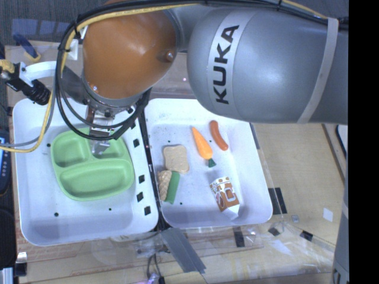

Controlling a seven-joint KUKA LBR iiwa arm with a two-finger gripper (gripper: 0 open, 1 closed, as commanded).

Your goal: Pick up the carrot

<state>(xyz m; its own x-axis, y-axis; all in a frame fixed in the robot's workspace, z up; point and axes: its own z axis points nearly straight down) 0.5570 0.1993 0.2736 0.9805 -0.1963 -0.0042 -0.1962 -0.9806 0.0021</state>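
My claw (pixel 102 139) hangs over the green tray (pixel 92 165) in the left bin (pixel 35 218), grip state can't tell, carrot (pixel 201 144) untouched in right bin (pixel 251 212), w/ sausage (pixel 218 135) beside.

Setting: robotics lab test bench.
Arm: grey industrial arm (pixel 266 52) marked KUKA, with an orange band and loose cables.
Bench: two shallow white bins (pixel 251 215) side by side on a wooden top.
Contents: toy food items and a green divided plate (pixel 89 170).
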